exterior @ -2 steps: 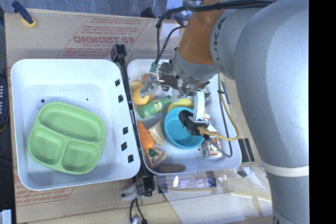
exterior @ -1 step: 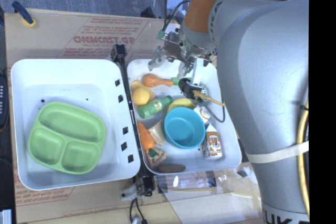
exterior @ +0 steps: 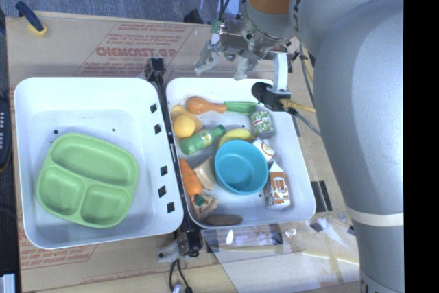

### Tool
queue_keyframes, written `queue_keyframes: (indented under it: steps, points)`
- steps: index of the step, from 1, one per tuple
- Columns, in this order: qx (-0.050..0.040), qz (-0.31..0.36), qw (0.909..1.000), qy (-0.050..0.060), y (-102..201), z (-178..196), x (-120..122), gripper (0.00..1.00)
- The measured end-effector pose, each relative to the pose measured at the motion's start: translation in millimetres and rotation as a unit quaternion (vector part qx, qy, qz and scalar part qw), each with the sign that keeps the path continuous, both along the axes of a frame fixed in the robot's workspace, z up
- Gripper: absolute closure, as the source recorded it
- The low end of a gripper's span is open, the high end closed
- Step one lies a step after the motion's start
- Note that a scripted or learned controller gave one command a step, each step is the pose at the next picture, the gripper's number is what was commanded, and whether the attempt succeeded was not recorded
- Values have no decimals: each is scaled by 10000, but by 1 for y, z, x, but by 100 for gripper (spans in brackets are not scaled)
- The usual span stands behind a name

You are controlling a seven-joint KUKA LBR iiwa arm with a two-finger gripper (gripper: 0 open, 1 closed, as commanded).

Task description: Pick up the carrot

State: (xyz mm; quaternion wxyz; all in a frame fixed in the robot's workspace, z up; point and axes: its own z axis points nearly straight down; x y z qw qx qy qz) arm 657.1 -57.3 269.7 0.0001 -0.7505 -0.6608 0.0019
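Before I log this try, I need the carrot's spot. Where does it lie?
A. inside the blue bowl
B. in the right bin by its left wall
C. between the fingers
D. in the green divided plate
B: the carrot lies in the right bin against its left wall, left of the blue bowl.

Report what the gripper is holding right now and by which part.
Nothing is held. The gripper hangs open above the far rim of the right bin, with nothing between its fingers. The carrot lies in that bin, by its left wall.
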Motion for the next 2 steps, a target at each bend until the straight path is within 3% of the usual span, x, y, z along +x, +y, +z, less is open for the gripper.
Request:
queue_keyframes:
  steps: [1,2]
  points:
    - [-9,1624,9867,-18,-23,100,0,0]
    - [-16,2954,9554,-30,-45,205,-1,0]
